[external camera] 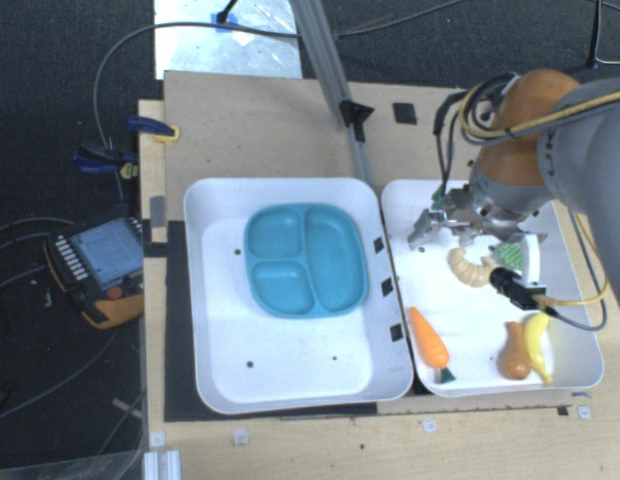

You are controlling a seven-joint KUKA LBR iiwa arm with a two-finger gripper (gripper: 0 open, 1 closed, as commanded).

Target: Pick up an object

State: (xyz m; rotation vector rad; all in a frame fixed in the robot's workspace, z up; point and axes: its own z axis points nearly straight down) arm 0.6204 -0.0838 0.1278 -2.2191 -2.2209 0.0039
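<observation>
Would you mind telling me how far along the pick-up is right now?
Nothing looks lifted yet: the carrot, banana and pale croissant-like piece all lie on the floor of the right bin. In hand, the gripper is low over that bin's far end, beside the pale piece. Grasping and lifting an object remain. The blue divided plate sits in the left bin.

- A tan, flat wooden bench top (260, 128) stands on dark charcoal carpet (50, 58).
- A pale, shiny floor patch (225, 28) catches the light beyond the bench.
- Black cables (30, 233) trail over the carpet at left.
- A grey metal pole (320, 43) slants upward.
</observation>
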